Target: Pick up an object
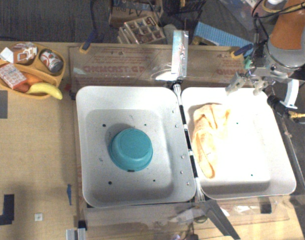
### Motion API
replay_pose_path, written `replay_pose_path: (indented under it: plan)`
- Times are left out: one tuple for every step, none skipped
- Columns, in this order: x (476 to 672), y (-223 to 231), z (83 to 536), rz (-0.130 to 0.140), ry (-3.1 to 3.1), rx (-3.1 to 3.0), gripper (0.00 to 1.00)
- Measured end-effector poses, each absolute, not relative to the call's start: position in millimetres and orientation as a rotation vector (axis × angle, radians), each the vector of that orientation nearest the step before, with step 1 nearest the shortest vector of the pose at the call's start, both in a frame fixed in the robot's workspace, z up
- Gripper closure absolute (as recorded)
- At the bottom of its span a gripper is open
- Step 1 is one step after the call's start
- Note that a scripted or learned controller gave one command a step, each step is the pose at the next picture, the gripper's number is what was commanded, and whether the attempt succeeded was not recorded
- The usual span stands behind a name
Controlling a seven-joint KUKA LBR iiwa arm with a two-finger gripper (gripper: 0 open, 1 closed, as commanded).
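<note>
Two white bins sit side by side on the bench. Left bin [87, 109] has a teal bowl [131, 149] in it, upside down, roughly centre of the floor, slightly toward the near side. Right bin [272, 149] has a crumpled yellow-orange cloth [208, 136] lying along its left wall, running from the far-left corner down past the middle. Cloth touches or nearly touches the wall next to the divider; rest of that bin floor is bare white.

Arm [290, 26] comes in from the upper right, orange band visible above the wrist. Gripper [246, 83] hangs over the far rim of the right bin, near its back edge. Fingers are spread apart, two light tips pointing down and outward, nothing between them. It's right of the cloth's far end and not touching it. Well apart from the bowl.

Height over the bin is hard to judge from this angle; tips look level with or just above the rim.

Off the bins: a yellow tray [22, 84] at far left of the bench holds a banana [45, 89] and some small packaged items. Cardboard strip [122, 64] with printed lettering runs behind both bins. Clutter of boxes and cables sits on the floor beyond.
</note>
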State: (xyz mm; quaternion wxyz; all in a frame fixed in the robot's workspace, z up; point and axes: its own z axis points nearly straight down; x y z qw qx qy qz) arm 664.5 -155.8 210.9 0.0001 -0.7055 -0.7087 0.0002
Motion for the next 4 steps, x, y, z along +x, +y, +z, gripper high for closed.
replay_pose_path:
  plan:
    - [669.4, -144.7, 98.3, -0.006, -2.400, -2.040, 0.00]
    - [670.9, -143.9, 109.4, -0.009, -2.404, -2.039, 1.00]
    - [670.8, -125.0, 93.7, -0.008, -2.370, -2.083, 1.00]
    - [667.7, -61.7, 185.5, -0.001, -2.491, -1.918, 1.00]
